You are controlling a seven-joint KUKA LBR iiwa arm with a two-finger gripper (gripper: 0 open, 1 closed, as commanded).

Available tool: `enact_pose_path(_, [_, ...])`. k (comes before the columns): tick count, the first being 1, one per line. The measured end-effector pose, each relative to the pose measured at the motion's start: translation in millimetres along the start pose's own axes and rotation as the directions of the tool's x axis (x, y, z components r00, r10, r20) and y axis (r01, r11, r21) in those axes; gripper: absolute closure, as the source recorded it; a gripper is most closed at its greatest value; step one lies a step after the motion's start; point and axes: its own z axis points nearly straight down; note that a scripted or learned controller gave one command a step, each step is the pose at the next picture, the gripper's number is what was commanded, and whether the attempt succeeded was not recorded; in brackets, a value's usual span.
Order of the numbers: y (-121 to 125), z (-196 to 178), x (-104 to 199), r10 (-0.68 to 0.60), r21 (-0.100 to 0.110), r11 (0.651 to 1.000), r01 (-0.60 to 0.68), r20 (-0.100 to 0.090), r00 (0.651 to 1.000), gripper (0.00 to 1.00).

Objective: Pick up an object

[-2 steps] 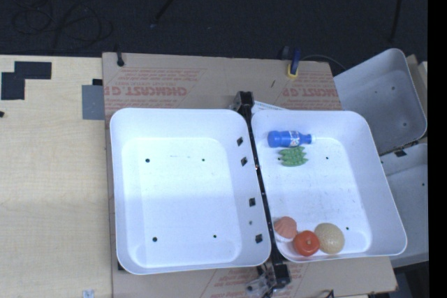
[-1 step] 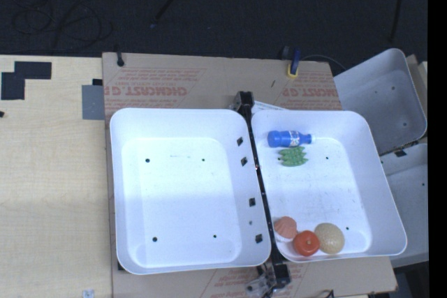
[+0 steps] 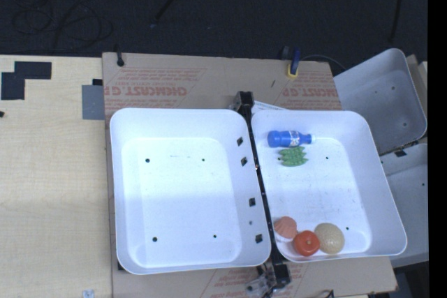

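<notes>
Cardboard sheet [image 3: 174, 84] underlies two shallow white plastic bins. The right bin [image 3: 380, 192] holds a blue plastic bottle [image 3: 288, 139] at its far wall, a beige ball [image 3: 330, 237], red tomato-like ball [image 3: 306, 243] and pink round piece [image 3: 285, 227] clustered near, and a small green leafy toy [image 3: 293, 156] beside the bottle. Gripper's state: cannot tell.

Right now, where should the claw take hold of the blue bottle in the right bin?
Likely across the middle of the blue bottle, from straight above. It lies on its side, cap pointing right, so the fingers should close across its narrow width. The green item sits just below, leaving little room there.
</notes>
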Motion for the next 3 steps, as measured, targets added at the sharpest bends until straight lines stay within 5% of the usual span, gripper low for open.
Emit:
enact_pose_path(1, [0.9, -9.9, 0.5, -0.004, 0.001, 1.0, 0.004, 0.0, 1.0, 1.0])
enact_pose_path(2, [0.9, -9.6, 0.6, -0.005, 0.002, 1.0, 0.005, 0.0, 1.0, 0.0])
enact_pose_path(3, [1.9, -19.5, 1.2, -0.009, 0.002, 1.0, 0.009, 0.0, 1.0, 1.0])
